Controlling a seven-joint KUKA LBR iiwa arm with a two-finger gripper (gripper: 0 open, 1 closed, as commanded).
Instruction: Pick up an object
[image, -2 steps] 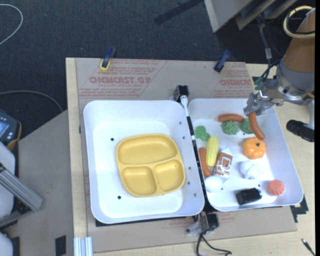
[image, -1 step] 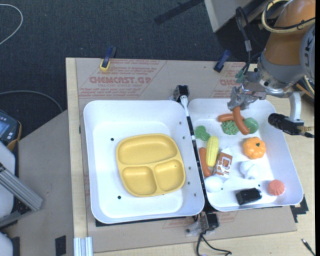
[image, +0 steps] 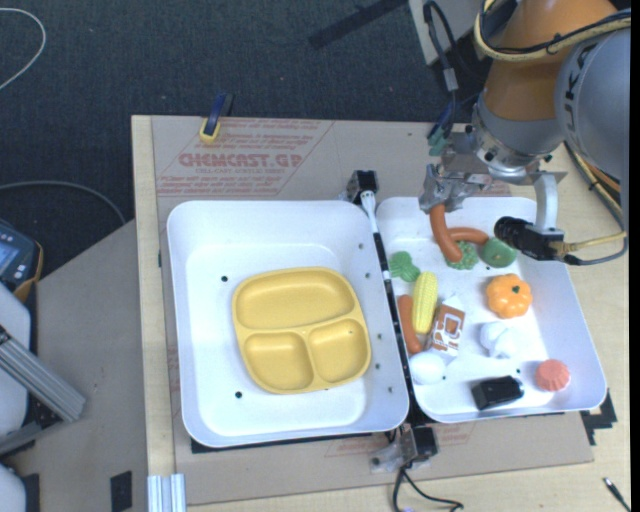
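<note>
The hand (image: 447, 195) hangs over the far end of the right bin (image: 585, 345), below the grey arm with its orange band (image: 530, 60). An orange sausage-shaped toy (image: 441, 226) stands nearly upright directly beneath the hand, its top end reaching up between the fingers, so the hand appears to pinch it, though the grip point is partly hidden by the wrist.

Just beside the sausage, on the side away from the left bin, lie a second reddish sausage (image: 466, 236) and a green toy (image: 497, 252). Nearer the camera than the hand sit a green leafy piece (image: 404, 267), a corn cob (image: 425, 301) and a carrot (image: 407, 323) close together. Farther toward the camera are a small brown carton (image: 448, 330), a white egg (image: 428, 368) and a black block (image: 496, 392). An orange pumpkin (image: 508, 296) rests near the middle.

Well apart from the hand, the left bin (image: 190, 330) holds a yellow divided plate (image: 298, 328). Both bins rest on the surface (image: 150, 180).
</note>
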